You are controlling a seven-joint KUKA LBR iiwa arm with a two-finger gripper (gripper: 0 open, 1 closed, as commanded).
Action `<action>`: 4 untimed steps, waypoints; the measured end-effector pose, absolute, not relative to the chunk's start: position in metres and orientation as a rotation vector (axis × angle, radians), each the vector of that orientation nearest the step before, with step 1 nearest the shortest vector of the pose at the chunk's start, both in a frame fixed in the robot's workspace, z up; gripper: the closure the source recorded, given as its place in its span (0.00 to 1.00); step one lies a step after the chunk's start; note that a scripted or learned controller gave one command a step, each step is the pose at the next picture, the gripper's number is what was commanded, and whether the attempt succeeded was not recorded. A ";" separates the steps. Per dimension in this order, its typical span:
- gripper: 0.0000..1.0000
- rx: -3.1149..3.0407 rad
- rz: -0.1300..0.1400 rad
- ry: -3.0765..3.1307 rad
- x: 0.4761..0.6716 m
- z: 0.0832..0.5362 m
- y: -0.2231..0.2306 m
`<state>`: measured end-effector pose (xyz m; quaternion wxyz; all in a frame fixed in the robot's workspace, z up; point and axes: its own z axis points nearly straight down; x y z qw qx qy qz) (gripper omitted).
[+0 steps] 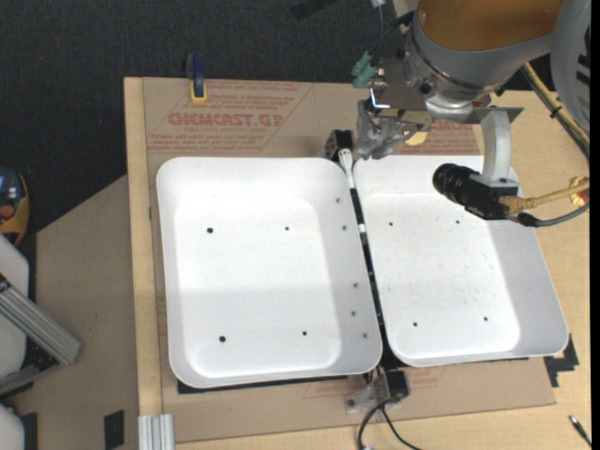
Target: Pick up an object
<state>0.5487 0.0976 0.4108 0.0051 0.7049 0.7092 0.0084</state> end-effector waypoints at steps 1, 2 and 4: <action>1.00 2.222 -0.012 2.229 0.584 0.299 0.126; 1.00 2.217 -0.009 2.236 0.563 0.243 0.204; 1.00 2.217 0.003 2.225 0.599 0.245 0.202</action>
